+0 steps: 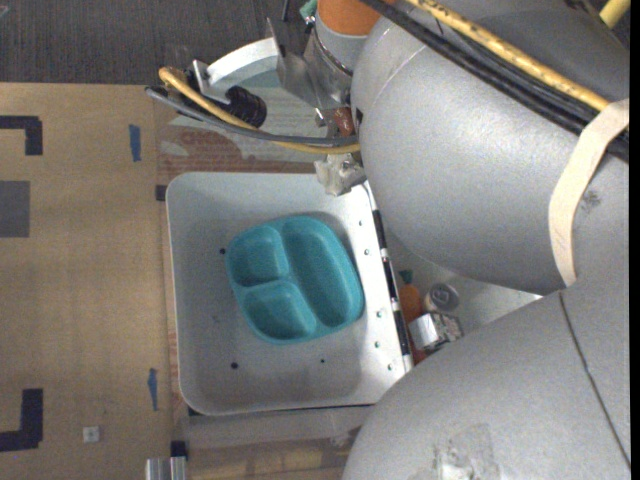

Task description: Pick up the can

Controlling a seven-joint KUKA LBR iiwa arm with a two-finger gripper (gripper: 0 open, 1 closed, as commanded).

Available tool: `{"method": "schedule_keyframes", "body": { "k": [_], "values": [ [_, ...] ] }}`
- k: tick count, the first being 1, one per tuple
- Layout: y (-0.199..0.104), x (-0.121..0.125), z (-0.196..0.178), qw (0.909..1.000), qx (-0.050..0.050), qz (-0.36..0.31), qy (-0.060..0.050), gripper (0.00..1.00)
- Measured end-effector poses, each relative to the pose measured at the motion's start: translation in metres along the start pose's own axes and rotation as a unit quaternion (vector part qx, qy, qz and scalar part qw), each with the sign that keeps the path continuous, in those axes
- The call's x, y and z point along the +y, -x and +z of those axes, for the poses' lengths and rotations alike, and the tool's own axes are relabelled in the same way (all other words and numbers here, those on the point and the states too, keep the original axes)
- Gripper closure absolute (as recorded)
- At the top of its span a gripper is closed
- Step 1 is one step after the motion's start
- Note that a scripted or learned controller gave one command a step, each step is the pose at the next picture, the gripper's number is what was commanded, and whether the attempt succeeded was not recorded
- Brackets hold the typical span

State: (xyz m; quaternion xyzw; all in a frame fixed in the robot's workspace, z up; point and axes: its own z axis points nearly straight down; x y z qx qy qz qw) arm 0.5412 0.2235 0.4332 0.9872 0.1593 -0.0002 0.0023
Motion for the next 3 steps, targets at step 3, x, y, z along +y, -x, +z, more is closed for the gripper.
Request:
{"method": "schedule_keyframes", "body": {
  "k": [3],
  "values": [
    [-0.045, 0.011, 0.001, 0.9728, -0.003, -0.231, -0.002, 1.00]
  ]
}}
